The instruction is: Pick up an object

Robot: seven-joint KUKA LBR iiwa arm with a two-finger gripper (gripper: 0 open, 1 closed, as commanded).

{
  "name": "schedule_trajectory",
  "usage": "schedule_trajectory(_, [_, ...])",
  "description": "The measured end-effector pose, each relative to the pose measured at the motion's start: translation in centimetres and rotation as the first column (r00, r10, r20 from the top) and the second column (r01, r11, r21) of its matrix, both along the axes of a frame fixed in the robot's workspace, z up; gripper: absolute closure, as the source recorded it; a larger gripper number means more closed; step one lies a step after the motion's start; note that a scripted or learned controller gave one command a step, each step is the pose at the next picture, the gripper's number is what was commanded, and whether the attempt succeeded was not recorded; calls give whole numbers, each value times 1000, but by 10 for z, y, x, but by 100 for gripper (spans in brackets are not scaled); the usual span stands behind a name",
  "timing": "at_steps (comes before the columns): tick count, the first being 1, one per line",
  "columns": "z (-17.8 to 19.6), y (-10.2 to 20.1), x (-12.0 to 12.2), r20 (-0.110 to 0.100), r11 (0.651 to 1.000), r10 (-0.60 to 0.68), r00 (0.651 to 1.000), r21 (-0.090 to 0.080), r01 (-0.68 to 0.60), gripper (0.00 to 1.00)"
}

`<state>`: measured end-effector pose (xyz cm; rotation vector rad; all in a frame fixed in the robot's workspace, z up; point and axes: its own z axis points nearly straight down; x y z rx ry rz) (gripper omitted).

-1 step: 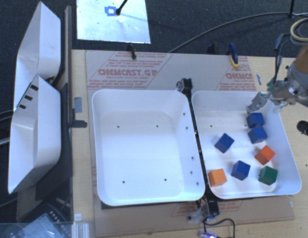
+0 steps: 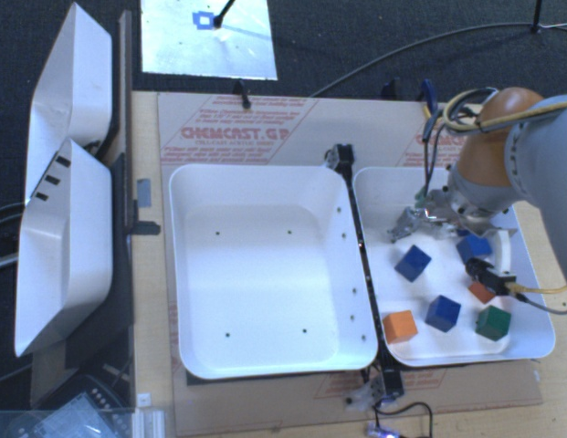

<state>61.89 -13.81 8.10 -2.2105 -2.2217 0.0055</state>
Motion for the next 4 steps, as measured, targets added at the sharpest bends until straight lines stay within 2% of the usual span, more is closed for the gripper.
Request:
schedule_trajectory(1, [5,12,-75,5,1000,-6,1000,-2,6,0])
schedule_trajectory(2, [16,12,-73,10,1000,-5,1000,-3,5,100])
schedule_trajectory(3, [110,77,20,18,1000,3,1000,-2,-3,100])
schedule_trajectory(4, [121,162,18,9,1000,3,1000,0,-3,100])
